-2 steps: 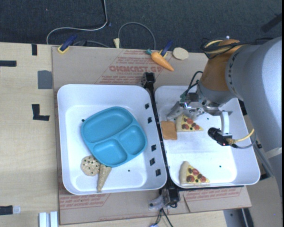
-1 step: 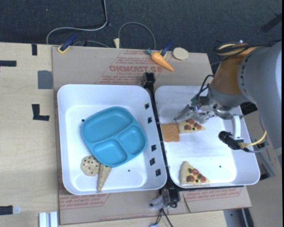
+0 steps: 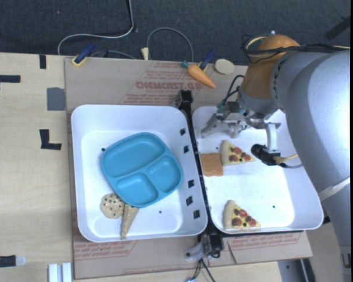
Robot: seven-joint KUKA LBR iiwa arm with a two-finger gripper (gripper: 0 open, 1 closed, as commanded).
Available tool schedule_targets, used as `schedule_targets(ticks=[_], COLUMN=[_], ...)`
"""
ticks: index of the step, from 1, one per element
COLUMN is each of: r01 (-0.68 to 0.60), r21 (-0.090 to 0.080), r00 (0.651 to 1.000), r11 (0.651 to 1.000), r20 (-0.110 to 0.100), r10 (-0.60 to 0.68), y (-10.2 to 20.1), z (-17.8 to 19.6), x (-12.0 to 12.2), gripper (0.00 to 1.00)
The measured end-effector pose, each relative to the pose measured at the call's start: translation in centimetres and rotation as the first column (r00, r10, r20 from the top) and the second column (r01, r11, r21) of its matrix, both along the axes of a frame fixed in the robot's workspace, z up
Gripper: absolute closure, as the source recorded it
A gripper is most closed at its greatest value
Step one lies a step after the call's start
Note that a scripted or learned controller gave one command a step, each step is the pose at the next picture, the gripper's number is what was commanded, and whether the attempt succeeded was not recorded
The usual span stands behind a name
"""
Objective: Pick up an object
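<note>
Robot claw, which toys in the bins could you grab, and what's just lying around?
Could grab: the claw hangs over the right bin, by two pizza slices and a cracker.

Lying around: carrot, blue tray, cookie, cone.

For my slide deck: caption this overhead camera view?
Grey KUKA arm's gripper poised over right white bin near toy pizza slice.

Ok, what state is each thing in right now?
Gripper: low over the right bin's far end, nothing seen between its fingers.
Blue tray: flat in left bin.
Cookie: flat, beside the tray.
Cone: lying on its side.
Pizza slices: flat in right bin.
Toast: flat.
Carrot: lying outside the bins.
</note>
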State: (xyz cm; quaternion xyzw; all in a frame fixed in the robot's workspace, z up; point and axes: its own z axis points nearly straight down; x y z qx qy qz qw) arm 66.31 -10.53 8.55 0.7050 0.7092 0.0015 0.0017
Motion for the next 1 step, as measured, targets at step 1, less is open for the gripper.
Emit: schedule_targets(ticks=[1], r01=[0.007], r21=[-0.002], r00=[1.0], r11=[1.0], r20=[0.001], r10=[-0.007], y=[-0.89], z=[0.18], x=[-6.43], gripper=[0.0])
